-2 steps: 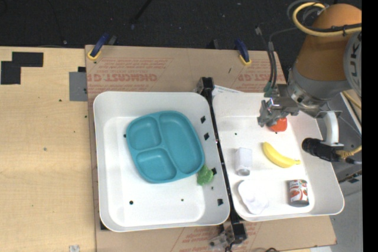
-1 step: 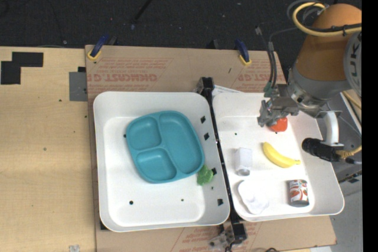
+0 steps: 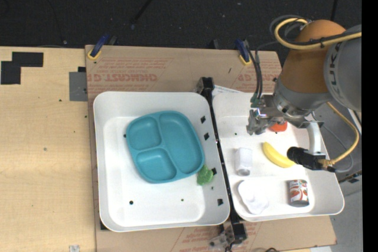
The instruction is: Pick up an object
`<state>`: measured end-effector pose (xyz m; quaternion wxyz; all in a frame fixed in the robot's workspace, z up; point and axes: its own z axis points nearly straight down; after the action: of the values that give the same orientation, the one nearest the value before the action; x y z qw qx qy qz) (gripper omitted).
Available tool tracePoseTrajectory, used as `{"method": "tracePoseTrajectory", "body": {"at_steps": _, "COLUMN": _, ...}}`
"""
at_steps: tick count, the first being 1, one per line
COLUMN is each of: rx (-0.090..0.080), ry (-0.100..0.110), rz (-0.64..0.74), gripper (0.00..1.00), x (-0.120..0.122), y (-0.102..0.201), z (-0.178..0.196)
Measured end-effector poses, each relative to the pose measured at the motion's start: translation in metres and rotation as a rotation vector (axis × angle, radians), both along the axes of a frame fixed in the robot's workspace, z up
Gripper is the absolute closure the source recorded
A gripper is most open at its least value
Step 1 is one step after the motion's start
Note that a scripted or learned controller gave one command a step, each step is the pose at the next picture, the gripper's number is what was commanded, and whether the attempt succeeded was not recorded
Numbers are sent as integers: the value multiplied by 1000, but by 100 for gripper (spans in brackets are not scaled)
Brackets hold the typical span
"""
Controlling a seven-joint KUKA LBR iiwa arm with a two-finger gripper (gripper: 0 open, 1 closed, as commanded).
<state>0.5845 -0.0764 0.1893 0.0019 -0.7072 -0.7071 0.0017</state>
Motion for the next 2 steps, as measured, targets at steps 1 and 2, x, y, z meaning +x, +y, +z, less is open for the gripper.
{"method": "tracePoseTrajectory", "body": {"at_steps": 1, "rx": 0, "ry": 1, "rz": 0, "gripper": 0, "x": -4, "y": -5, "z": -62}}
{"method": "tracePoseTrajectory", "body": {"at_steps": 2, "rx": 0, "ry": -5, "rz": 1, "gripper": 0, "x": -4, "y": -4, "z": -102}}
